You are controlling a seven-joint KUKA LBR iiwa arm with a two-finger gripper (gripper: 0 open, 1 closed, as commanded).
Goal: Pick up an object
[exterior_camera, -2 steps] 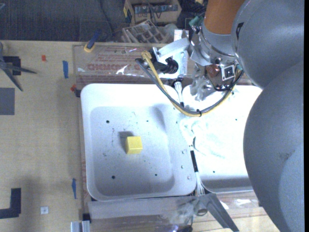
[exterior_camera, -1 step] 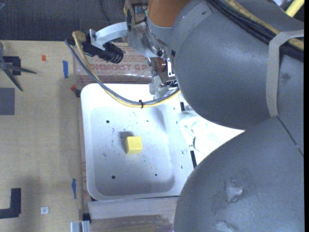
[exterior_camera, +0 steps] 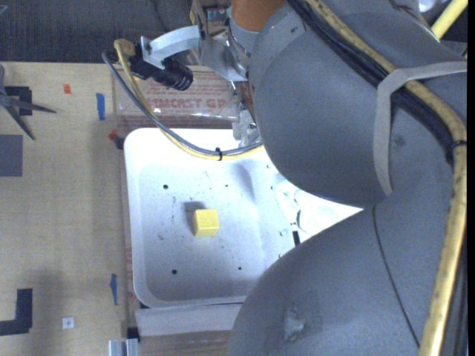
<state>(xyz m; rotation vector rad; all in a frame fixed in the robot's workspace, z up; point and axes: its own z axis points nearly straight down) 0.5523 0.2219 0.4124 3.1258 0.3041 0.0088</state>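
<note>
A small yellow cube (exterior_camera: 206,222) lies on the floor of the left white bin (exterior_camera: 130,199), near its middle. My gripper (exterior_camera: 242,123) hangs from the orange-banded wrist at the top of the camera view, over the bin's far right corner. It is well above and to the right of the cube, not touching it. The bulky grey arm (exterior_camera: 349,124) covers the right half of the view and hides the other bin.
A cardboard box with red lettering (exterior_camera: 185,101) stands just behind the bin. A yellow-and-black cable (exterior_camera: 185,145) loops over the bin's far rim. The wooden bench (exterior_camera: 59,199) to the left carries blue tape marks and small black fixtures (exterior_camera: 15,102).
</note>
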